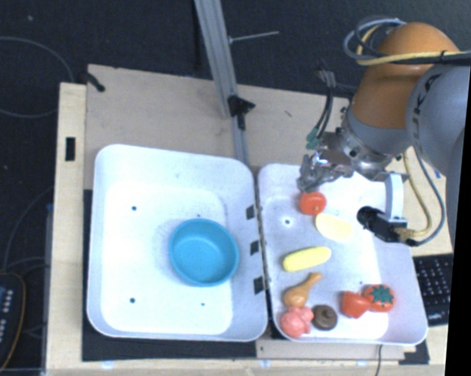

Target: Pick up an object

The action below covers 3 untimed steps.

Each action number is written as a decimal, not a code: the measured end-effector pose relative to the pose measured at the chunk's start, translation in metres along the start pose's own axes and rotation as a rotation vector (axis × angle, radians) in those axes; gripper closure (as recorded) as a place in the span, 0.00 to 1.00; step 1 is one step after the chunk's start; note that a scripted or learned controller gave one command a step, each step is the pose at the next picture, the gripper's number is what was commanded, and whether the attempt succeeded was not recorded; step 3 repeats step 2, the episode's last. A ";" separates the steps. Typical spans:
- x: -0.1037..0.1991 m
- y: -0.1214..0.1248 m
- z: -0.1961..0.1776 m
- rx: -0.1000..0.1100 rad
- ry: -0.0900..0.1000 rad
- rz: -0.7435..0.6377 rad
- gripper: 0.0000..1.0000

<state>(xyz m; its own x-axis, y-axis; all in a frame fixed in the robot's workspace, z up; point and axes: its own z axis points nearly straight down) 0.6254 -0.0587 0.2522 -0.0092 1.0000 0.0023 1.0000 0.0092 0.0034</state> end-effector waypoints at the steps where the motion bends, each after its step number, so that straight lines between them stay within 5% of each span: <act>1: 0.062 0.009 -0.003 0.002 -0.001 0.001 1.00; 2: 0.111 0.017 0.011 0.002 -0.002 0.001 1.00; 3: 0.111 0.017 0.011 0.002 -0.002 0.001 1.00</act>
